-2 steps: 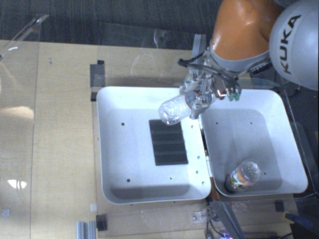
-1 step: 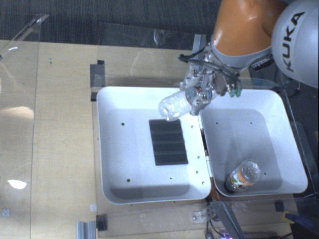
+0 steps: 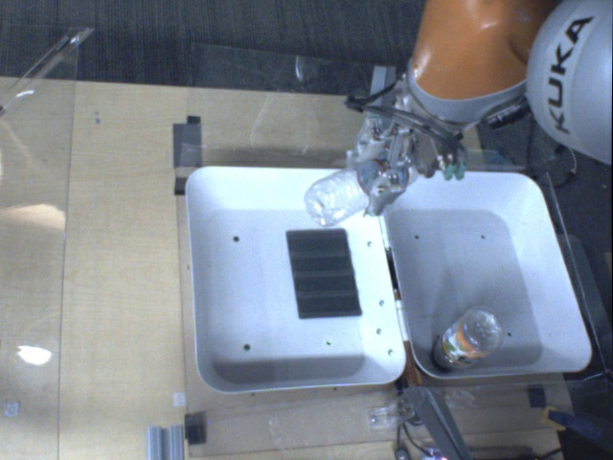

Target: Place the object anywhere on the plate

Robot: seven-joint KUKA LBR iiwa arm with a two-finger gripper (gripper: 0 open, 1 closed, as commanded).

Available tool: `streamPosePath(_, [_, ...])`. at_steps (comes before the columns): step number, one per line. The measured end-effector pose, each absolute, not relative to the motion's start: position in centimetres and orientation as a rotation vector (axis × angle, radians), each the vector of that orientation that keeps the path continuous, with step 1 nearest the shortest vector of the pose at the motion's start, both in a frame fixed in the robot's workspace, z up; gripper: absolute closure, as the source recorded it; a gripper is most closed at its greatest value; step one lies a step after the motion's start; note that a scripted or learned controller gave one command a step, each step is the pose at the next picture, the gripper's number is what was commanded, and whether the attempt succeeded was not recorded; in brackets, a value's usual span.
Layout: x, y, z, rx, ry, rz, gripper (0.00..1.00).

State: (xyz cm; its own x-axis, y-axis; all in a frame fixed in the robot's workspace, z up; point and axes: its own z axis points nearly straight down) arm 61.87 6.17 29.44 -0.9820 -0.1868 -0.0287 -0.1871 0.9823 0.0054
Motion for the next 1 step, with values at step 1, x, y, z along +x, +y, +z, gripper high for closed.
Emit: streamPosePath(1, [55.64, 2.81, 25.63, -0.776, 3.037, 0.001, 1.00])
